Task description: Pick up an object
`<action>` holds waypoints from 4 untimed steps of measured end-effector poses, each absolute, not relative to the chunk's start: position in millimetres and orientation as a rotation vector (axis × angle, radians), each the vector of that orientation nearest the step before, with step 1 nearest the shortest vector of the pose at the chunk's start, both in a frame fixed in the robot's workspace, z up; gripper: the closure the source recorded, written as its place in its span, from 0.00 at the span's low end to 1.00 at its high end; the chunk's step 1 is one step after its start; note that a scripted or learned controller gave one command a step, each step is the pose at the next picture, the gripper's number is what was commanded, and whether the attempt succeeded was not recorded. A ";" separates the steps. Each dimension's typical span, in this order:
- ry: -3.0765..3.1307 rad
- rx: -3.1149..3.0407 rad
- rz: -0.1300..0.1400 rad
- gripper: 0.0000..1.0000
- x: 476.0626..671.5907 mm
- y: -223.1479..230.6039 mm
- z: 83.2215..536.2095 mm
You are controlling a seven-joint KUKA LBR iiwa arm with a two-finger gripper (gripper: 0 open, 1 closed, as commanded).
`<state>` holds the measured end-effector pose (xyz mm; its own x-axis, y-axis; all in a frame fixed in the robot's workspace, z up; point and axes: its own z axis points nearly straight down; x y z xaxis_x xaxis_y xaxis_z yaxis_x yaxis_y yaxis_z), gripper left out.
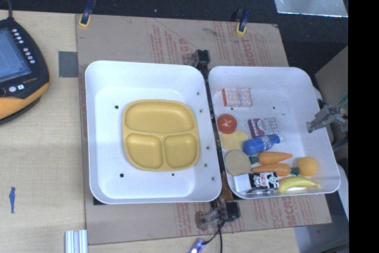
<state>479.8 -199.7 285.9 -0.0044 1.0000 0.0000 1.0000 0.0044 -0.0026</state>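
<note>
1. Hovering at the right bin's point(296, 77) right rim, my end effector point(317, 122) holds nothing; finger spread I cannot tell.
2. Toys cluster toward the divider from it; the carrot point(275, 158) lies lengthwise left-right.
</note>
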 end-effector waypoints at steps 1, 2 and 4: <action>-2.225 -2.211 0.006 0.00 522.0 -152.8 147.9; -2.230 -2.216 0.000 0.00 553.5 -103.1 94.4; -2.221 -2.208 0.022 0.00 653.4 -105.8 92.6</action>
